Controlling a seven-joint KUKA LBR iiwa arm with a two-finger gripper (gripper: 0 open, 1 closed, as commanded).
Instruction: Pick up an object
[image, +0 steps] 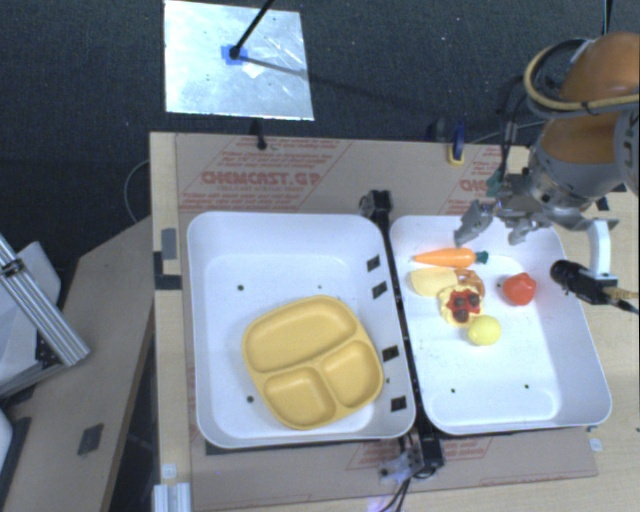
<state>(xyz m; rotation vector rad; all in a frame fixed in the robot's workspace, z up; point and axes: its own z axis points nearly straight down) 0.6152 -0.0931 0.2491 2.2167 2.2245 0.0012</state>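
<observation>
In the right bin lie an orange carrot, a pale yellow piece below it, a small pizza-like slice with red toppings, a red tomato and a yellow lemon-like ball. My gripper hangs over the back of the right bin, just above and to the right of the carrot. Its two grey fingers stand apart, open, with nothing between them.
The left bin holds a yellow divided plate with three compartments. A black divider strip runs between the bins. The front half of the right bin is bare white floor.
</observation>
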